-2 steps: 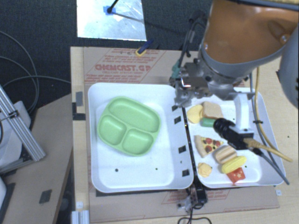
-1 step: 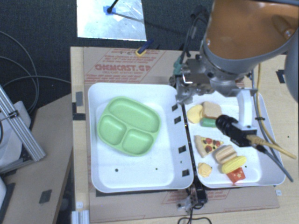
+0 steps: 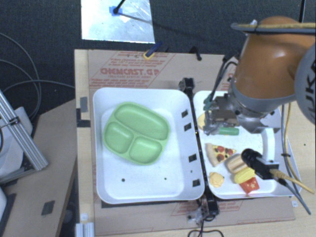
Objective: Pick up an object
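My gripper hangs low over the far left part of the right bin, under the orange-banded wrist. Just right of it lies a small green piece, and a pale yellow piece peeks out on its left by the bin wall. Nearer the front lie a toy pizza slice, a tan bun, a yellow block, a red fries box and a round yellow piece. The arm hides the back of this bin.
A green divided plate lies in the left bin. A black-clipped ridge separates the two bins. Cardboard lies under both bins.
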Tool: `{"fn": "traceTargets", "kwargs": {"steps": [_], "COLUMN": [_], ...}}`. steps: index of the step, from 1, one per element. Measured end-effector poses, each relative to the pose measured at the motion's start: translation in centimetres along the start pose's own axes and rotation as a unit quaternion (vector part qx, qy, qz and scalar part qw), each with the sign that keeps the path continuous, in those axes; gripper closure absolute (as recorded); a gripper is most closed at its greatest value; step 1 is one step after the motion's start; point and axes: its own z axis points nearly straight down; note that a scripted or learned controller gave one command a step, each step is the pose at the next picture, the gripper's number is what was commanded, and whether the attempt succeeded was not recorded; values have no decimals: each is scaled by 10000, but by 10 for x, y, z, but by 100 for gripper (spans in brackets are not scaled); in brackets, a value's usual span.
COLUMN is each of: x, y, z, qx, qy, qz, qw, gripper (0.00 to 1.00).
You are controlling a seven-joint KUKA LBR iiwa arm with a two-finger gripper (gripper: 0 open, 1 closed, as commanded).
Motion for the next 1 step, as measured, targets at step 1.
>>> {"fn": "traceTargets", "kwargs": {"steps": [1], "x": [5], "y": [2], "z": [-17], "qx": [-61], "qy": [23], "qz": [-64], "qw": [10000], "gripper": [100]}}
